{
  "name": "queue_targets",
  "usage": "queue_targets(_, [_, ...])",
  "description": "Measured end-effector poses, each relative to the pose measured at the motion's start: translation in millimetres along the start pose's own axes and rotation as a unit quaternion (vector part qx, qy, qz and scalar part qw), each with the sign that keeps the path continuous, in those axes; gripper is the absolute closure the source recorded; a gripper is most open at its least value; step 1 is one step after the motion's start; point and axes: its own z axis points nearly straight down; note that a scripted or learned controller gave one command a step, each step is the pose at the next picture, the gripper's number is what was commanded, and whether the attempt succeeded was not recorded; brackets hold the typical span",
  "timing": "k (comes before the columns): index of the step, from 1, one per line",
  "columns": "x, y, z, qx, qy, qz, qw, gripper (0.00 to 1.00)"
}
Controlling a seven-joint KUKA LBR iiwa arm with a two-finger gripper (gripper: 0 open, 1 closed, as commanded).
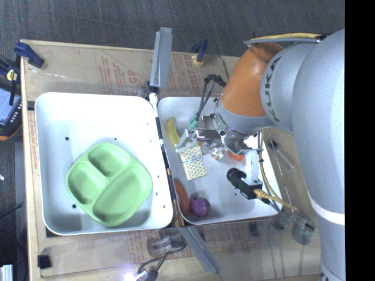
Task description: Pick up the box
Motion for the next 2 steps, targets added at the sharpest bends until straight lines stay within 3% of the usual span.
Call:
queue_targets(1, [-42, 80, -20, -0.002, 0.000, -0.072, 0.9974, 1.00])
queue_targets(2, [36, 53, 2, 0.000, 0.000, -0.086, 0.9963, 1.00])
